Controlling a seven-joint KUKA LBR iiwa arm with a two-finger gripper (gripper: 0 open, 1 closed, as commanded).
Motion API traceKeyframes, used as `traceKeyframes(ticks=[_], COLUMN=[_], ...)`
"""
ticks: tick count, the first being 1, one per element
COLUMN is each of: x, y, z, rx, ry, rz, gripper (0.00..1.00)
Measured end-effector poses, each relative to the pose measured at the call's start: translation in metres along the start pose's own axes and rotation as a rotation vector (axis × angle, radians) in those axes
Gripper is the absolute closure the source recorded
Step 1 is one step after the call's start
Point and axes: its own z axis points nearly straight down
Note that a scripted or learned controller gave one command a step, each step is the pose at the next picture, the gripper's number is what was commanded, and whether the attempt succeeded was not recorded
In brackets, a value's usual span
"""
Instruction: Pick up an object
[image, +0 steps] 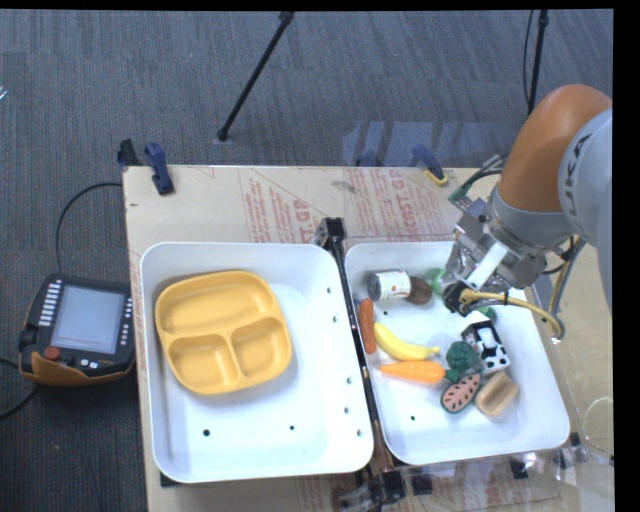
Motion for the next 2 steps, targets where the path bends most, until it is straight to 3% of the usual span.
traceKeyframes(ticks=[1,2], x=[-0.031,0.020], y=[-0.110,-0.090], z=[-0.029,-0.044], rx=[0.001,-0.003], ry=[-0.001,-0.001], rz=[0.021,0.092], gripper=[1.00,1.00])
